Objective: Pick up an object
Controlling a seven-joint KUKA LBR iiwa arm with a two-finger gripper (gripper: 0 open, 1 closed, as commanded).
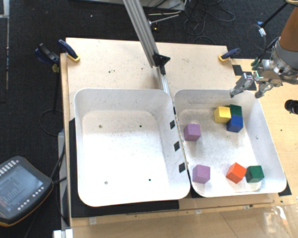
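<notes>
A grey handheld controller [15,190] sits cut off at the bench's left corner beside the left bin [84,103]. In the right bin [270,148] lie two purple blocks [192,132], then a yellow block [222,114] touching a blue block [235,123], a partly hidden dark green one behind, then orange [235,172] against green [255,173]. The gripper [252,88] hangs fingers spread, holding nothing, over the bin's far right corner

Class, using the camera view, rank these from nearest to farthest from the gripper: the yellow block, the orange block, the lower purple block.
From the gripper:
1. Yellow block, top of the right bin.
2. Orange block, near that bin's bottom edge.
3. Lower purple block, bottom left of the same bin.
</notes>
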